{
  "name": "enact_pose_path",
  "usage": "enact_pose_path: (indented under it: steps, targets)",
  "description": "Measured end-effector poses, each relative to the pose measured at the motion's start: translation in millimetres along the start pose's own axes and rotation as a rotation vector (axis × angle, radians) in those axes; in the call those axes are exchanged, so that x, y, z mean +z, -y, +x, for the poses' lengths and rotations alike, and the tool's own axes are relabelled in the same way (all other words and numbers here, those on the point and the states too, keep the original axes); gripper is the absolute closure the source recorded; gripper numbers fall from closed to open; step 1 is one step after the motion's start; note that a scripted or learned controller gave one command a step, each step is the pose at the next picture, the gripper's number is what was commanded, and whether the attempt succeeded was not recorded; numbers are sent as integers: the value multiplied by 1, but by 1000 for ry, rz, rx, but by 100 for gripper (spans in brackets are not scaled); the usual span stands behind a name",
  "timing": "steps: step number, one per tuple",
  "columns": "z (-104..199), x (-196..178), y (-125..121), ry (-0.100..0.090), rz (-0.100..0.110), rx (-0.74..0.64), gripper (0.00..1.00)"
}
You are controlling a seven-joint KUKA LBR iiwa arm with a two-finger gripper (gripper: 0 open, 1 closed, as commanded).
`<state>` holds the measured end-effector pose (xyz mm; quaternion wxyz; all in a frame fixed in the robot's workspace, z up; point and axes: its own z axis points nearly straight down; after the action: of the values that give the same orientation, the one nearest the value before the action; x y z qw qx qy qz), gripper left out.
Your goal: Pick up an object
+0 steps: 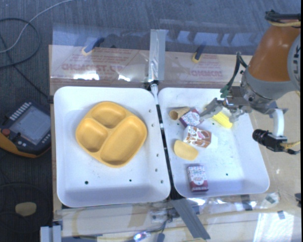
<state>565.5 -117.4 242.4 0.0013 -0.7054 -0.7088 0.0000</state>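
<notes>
Camera view: two white bins sit side by side. The left bin (70,185) holds one yellow three-compartment plate (111,133). The right bin (242,178) holds six small items: a cone (178,113), a purple-and-white packet (190,118), a red-and-white packet (197,137), a pale yellow wedge (185,149), a dark red box (197,178) and a bright yellow block (221,120). The gripper (227,106) hovers just over the yellow block, nothing visibly clamped; how wide it stands, I cannot tell.

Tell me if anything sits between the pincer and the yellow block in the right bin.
Nothing visible does. The pincer hangs right above the yellow block, with no other thing between them; the purple packet lies off to the side.
</notes>
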Motion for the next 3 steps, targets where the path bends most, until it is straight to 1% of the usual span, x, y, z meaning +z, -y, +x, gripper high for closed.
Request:
enact_pose_path:
  steps: [1, 2, 3]
  targets:
    - [45, 8, 16, 2, 0, -131, 0]
    - [3, 101, -5, 1, 0, -206, 0]
    - [2, 147, -75, 9, -20, -244, 0]
